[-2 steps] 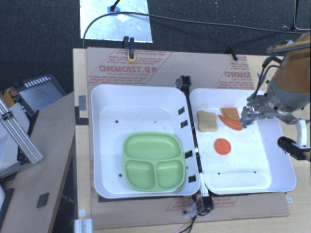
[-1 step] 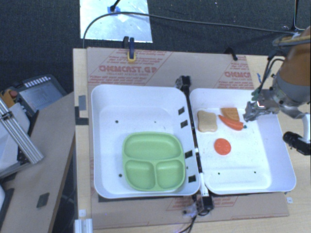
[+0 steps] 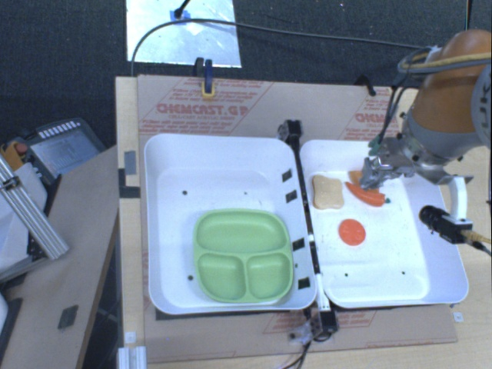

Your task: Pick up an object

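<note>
In the right bin (image 3: pixel 407 283) lie a tan slice of bread (image 3: pixel 328 192), a round red tomato slice (image 3: pixel 353 232) and an orange-red carrot-like piece (image 3: pixel 366 195). My gripper (image 3: pixel 370 180) hangs low over the back of this bin, right above the orange-red piece's upper end and just right of the bread. Whether it touches that piece is unclear. A green divided plate (image 3: pixel 242 254) rests in the left bin (image 3: pixel 177 175).
The grey arm with its orange band (image 3: pixel 453 91) comes in from the right over the right bin's far corner. A black part (image 3: pixel 442 223) juts over that bin's right rim. Black clips line the divider (image 3: pixel 301 229) between the bins.
</note>
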